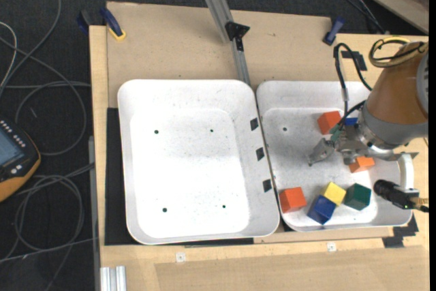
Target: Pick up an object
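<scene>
My gripper (332, 150) hangs low over the middle of the right bin (300, 97), under the grey wrist with its orange band. An orange block (329, 121) lies just behind it, with a small blue piece (350, 123) to that block's right. Another orange block (362, 163) sits close to the gripper's right side, partly covered by the wrist. Along the bin's front lie an orange cube (293, 198), a yellow cube (334, 192), a blue cube (320, 209) and a green cube (357, 196). Nothing shows as held.
The left bin (136, 105) stands beside the right one, with black clips on the shared rim. A metal strut (218, 3) slants down to the bins' back edge. Cables lie on the floor at the left, and a black cable runs along the arm.
</scene>
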`<state>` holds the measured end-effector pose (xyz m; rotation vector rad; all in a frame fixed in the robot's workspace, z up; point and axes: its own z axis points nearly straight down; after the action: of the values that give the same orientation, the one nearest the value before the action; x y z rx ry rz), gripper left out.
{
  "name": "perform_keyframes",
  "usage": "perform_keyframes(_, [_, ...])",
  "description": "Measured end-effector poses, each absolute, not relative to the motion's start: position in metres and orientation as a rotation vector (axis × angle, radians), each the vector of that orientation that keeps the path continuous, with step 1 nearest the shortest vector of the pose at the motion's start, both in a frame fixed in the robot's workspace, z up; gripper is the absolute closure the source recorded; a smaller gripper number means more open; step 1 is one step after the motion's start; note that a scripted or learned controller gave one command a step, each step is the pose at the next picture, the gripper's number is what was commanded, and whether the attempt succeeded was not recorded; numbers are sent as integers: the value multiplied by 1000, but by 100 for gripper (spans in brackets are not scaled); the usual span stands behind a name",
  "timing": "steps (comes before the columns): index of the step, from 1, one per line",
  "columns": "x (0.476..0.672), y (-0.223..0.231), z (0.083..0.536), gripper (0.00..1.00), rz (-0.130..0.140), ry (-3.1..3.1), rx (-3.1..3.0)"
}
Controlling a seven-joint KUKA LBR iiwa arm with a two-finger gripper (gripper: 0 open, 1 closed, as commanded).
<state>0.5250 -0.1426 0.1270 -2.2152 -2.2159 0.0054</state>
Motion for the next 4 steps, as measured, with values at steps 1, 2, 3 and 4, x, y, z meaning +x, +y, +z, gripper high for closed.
perform_keyframes(1, [527,-144,142,100,-3,-2221,-2223])
perform_keyframes(2, [520,-148,197,100,-5,-2226,-2225])
perform_keyframes(3, [521,-148,241,100,-6,-2228,-2224])
perform_keyframes(4, [541,-99,252,100,-6,-2230,-2214])
